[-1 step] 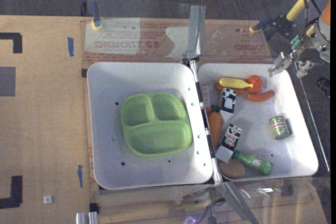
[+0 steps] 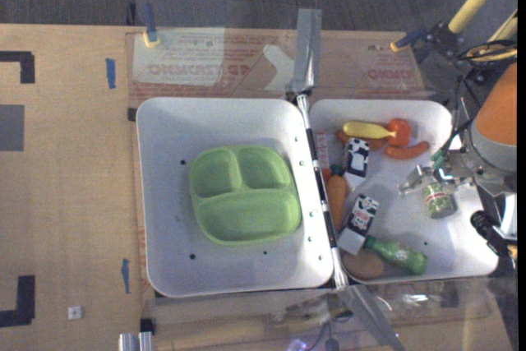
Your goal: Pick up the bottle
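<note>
The bottle is green with a light label. It lies on its side near the front edge of the right bin, neck pointing left toward a black-and-white carton. My gripper hangs over the right part of that bin, up and to the right of the bottle and well apart from it. A small green jar sits just below the gripper. The grey arm with its orange band comes in from the right.
The right bin also holds a yellow banana, a red tomato, an orange sausage shape, a cow-patterned carton, a carrot and a brown round piece. A green divided plate lies in the left bin.
</note>
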Motion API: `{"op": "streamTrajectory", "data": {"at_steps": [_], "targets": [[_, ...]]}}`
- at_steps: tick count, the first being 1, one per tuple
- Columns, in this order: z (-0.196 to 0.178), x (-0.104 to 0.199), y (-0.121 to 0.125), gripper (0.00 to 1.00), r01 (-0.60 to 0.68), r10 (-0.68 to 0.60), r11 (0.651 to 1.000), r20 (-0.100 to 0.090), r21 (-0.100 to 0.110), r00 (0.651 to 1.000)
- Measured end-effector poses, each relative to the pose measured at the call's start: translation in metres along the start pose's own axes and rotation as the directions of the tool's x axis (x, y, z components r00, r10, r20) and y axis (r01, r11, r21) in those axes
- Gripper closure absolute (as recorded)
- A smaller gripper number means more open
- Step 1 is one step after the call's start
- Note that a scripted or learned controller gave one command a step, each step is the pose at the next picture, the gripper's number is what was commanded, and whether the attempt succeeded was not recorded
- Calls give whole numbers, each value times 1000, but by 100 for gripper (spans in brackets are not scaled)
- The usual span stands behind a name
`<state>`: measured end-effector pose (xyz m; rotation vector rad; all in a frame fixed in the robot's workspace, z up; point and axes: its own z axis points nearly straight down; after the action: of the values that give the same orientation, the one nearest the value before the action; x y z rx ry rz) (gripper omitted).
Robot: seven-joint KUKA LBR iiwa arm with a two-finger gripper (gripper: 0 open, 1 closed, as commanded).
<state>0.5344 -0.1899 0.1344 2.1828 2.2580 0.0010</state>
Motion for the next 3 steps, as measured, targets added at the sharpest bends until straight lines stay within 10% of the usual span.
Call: {"op": "streamTrajectory", "data": {"at_steps": [1,2,3], "targets": [[-67,51,7,0,-11,11,1000,0,0,1000],[22,57,-31,0,-161,161,987,4,-25,987],[-2,20,-54,0,-69,69,998,1,0,998]]}}
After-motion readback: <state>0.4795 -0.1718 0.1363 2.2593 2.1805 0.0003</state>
